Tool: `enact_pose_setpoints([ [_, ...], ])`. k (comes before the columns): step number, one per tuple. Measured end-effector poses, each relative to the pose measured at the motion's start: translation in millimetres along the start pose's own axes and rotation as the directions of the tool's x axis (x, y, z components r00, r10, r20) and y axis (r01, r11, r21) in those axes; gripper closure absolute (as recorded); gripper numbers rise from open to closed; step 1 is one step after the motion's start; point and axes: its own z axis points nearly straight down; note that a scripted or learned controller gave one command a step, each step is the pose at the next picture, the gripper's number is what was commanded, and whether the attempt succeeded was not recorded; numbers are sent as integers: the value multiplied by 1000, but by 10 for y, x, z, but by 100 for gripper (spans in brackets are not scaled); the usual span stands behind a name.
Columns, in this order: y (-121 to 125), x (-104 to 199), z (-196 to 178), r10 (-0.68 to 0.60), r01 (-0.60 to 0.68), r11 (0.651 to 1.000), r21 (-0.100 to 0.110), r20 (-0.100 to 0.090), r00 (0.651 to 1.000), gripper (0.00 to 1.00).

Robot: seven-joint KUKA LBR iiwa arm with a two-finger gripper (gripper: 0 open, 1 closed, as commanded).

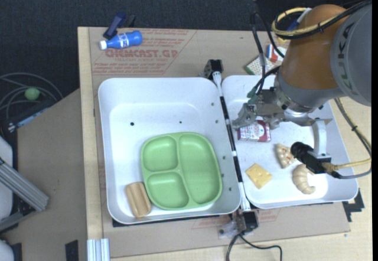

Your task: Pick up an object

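Note:
My gripper (249, 117) hangs over the left part of the right bin (331, 192), close to the divider between the bins. Directly below it lies a red and white packet (254, 132), partly covered by the gripper. Whether the packet is touched cannot be made out. A yellow cheese wedge (258, 175) lies nearer the front. To its right are a tan croissant (303, 179) and a pale pastry piece (284, 155).
The left bin (118, 100) holds a green divided plate (179, 169) and a tan bread block (137, 199) at its front left corner. A blue and white bottle (121, 39) lies on the bench behind the bins.

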Motion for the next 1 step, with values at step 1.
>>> enact_pose_setpoints([
  [1,-92,353,-56,-3,3,1000,0,-2,1000,100],
])
